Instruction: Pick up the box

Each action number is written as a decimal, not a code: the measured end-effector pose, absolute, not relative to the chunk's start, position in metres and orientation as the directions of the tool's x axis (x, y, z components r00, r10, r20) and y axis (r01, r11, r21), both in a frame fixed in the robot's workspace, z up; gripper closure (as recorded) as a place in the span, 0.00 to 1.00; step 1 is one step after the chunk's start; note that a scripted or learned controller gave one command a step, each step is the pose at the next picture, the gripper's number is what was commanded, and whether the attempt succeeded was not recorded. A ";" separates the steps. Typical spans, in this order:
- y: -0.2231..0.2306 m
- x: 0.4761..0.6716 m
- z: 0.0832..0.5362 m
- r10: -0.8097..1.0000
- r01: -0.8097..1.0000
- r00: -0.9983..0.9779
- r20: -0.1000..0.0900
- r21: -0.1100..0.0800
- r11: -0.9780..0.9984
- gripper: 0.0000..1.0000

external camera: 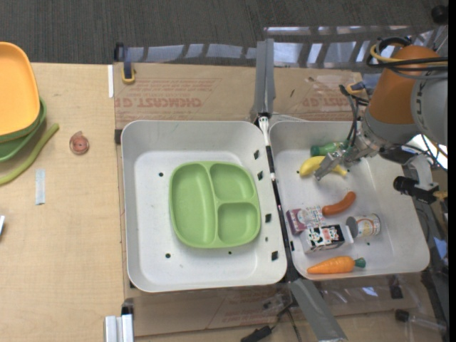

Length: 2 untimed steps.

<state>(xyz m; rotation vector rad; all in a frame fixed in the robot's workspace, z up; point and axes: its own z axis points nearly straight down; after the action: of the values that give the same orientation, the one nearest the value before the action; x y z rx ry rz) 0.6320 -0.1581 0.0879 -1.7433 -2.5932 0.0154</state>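
Note:
The box [325, 236], a small black-and-white carton, lies on its side in the front part of the right bin [406, 255]. A pink-and-white packet [304, 218] lies against its far left side. My gripper [331, 166] hangs low over the back of that bin, next to a yellow banana [311, 165] and a green item [328, 148]. It is well behind the box and apart from it. The grey arm with its orange band [395, 95] comes in from the upper right.
Around the box lie a red sausage [339, 203], a small can [365, 226] and an orange carrot [333, 265]. The left bin [142, 191] holds a green divided plate [214, 204]. Yellow and green dishes [18, 105] sit at the far left of the bench.

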 end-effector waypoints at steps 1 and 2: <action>-0.105 0.554 0.191 0.804 0.804 -0.595 0.000 0.000 0.595 0.00; -0.107 0.555 0.200 0.806 0.806 -0.591 -0.001 0.001 0.591 1.00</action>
<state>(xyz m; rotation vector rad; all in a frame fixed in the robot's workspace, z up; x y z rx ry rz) 0.5548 -0.1066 0.1996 -1.4208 -2.8039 -0.0005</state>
